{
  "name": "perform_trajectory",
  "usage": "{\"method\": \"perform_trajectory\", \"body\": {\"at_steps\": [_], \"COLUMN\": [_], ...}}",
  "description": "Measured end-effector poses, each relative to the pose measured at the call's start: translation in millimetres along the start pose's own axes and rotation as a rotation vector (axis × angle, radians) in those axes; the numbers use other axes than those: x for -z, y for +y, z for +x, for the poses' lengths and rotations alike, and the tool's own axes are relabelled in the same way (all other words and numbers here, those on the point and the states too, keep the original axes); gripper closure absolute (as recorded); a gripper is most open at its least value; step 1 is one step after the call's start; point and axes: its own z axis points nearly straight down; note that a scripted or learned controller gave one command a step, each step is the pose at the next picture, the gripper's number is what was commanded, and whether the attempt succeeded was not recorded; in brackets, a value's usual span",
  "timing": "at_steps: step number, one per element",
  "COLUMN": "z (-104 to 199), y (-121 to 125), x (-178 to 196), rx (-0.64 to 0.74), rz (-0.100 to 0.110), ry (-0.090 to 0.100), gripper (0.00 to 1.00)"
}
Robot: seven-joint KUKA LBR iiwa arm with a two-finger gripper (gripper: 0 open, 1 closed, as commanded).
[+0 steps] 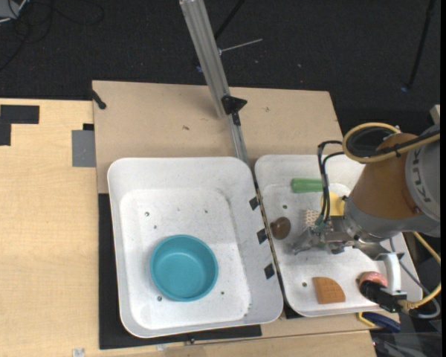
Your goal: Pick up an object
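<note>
The claw (306,242) hangs low in the right bin (271,171) (open or clenched, I cannot tell), brown ball (281,227) just beside it.

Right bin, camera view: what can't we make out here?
- Claw: too small and dark to read its state, or whether it touches anything.
- Right bin: its right side is covered by the arm.
- Pink object: partly hidden by arm hardware, so identity unclear.
- Pale patterned item: too small to identify.
</note>
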Motion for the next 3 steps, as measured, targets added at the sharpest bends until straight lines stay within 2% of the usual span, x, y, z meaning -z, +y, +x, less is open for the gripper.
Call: {"method": "perform_trajectory", "body": {"at_steps": [1,2,3], "z": [-0.9,1.7,1.4], "y": [0.9,11.3,11.6], "x": [12.1,64.9,94.3], "rx": [-0.002,0.0,-0.001], "rz": [-0.004,-0.009,-0.007], "ry": [-0.001,-0.002,-0.001], "gripper": [1.0,1.0,1.0]}}
